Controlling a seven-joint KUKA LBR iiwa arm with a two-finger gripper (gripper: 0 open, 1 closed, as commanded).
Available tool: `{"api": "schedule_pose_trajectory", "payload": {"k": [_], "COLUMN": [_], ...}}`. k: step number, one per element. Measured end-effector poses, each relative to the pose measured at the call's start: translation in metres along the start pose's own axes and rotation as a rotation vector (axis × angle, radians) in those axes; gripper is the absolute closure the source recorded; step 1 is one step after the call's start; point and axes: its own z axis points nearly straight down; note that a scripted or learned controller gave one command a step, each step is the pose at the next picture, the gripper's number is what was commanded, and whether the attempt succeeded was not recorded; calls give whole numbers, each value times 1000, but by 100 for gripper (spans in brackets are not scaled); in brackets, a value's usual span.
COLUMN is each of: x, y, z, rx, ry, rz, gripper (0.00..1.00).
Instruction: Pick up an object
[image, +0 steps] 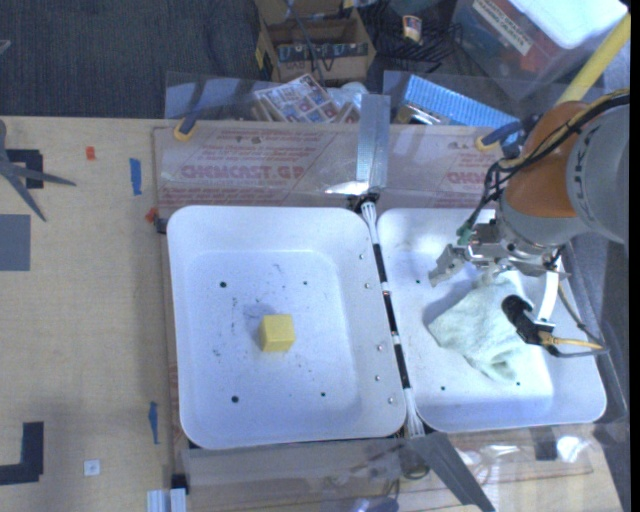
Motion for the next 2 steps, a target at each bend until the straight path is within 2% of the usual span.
{"api": "schedule_pose_trajectory", "payload": {"k": [1,2], "x": [27,18], "y": [-4,56], "z": [25,27], "rx": [-8,-7], "ry": [-2,-2], "rz": [-28,32], "gripper": [0,0]}}
